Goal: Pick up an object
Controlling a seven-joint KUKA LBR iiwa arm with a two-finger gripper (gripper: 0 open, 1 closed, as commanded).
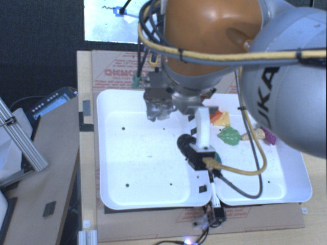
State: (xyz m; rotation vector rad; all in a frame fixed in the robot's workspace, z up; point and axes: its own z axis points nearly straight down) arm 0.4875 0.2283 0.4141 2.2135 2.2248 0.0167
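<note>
Your gripper point(159, 108), grip state impossible to tell, hovers over the left bin point(127, 152); the green object point(229, 135) lies to its right.

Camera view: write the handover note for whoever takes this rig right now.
Tool: hangs low over the back of the left bin, near the divider; nothing visible in its grasp.
Things: an orange piece, a green piece and a small purple piece lie in the right bin, partly hidden by the arm.
Done: no pick visible.
Left: grasp one thing and lift it.
</note>
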